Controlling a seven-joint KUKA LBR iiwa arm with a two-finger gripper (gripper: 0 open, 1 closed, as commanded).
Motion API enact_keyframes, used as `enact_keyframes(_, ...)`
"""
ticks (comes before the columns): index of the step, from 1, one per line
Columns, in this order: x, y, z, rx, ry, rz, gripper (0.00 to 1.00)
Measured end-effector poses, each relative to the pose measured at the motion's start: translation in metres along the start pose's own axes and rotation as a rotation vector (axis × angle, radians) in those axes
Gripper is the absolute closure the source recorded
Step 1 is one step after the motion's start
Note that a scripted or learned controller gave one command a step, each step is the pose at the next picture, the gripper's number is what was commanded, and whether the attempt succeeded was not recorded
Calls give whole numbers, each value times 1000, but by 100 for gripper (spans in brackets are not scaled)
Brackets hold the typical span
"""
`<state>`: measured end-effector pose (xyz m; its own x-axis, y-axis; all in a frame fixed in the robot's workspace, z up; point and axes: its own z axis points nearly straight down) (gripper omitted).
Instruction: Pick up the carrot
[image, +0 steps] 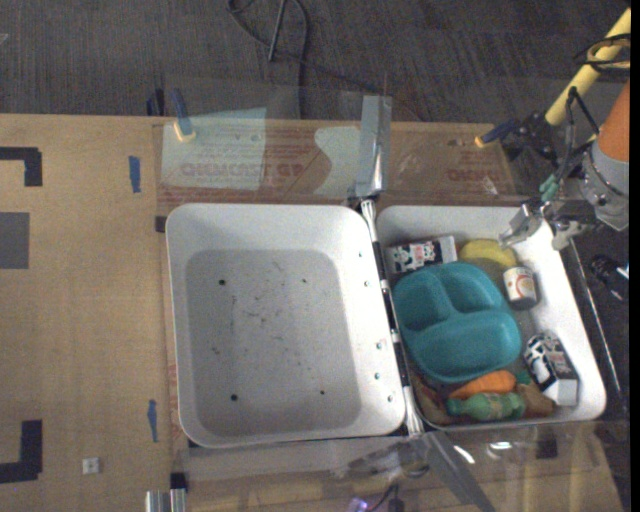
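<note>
An orange carrot (484, 383) lies near the front of the right bin (578, 312), just below a teal divided plate (457, 320) and above a green toy vegetable (488, 405). My gripper (541, 222) hangs over the bin's back right corner, well away from the carrot, near a yellow item (487, 252). Nothing shows between its fingers.
The right bin also holds a black-and-white carton (420, 255) at the back, a small can (520, 286), another cow-pattern carton (551, 366) at the right and a brown item (437, 404) at the front. The left bin (190, 240) stands beside it. Cables run at the upper right.
</note>
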<state>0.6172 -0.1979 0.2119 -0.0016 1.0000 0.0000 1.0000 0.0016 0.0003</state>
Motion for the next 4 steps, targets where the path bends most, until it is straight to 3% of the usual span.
enact_keyframes(1,45,-51,95,-4,-4,-87,0)
enact_keyframes(2,68,-73,105,-63,-38,100,0)
enact_keyframes(3,57,-109,103,-91,-16,238,0)
enact_keyframes(4,77,-115,103,-104,-41,359,0)
